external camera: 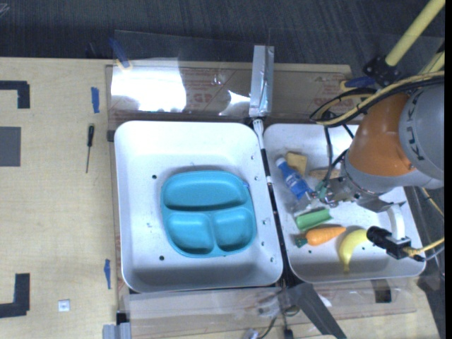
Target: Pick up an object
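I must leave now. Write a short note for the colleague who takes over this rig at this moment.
Hand: low in the right bin, above the green object; whether it is open or shut is hidden.
Things: blue bottle, green object, carrot and banana all lie in the right bin. A blue divided tray sits in the left bin.
Done: nothing visibly lifted.
Left: grasp one object and raise it.

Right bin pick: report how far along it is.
Done: the arm has reached into the right bin, with the gripper low over the items. In hand: nothing visibly held. The blue bottle, green item, carrot and banana lie in the bin. Left: grasp and lift one.
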Action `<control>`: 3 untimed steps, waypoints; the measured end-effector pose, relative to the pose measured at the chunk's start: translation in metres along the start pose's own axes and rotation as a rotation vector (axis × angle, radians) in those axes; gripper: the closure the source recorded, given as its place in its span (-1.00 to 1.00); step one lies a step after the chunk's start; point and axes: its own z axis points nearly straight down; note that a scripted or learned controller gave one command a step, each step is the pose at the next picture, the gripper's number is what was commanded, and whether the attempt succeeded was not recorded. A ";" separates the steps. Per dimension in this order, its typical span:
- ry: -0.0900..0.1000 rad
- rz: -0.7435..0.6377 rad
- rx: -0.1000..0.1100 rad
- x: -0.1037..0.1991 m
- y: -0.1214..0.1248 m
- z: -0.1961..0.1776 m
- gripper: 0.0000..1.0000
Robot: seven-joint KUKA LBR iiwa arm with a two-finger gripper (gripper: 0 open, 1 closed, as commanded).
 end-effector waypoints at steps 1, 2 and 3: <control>-0.002 0.080 0.001 -0.018 0.053 0.001 -1.00; 0.005 0.113 0.030 -0.026 0.116 0.004 -1.00; -0.001 0.126 -0.006 0.033 0.137 -0.103 -1.00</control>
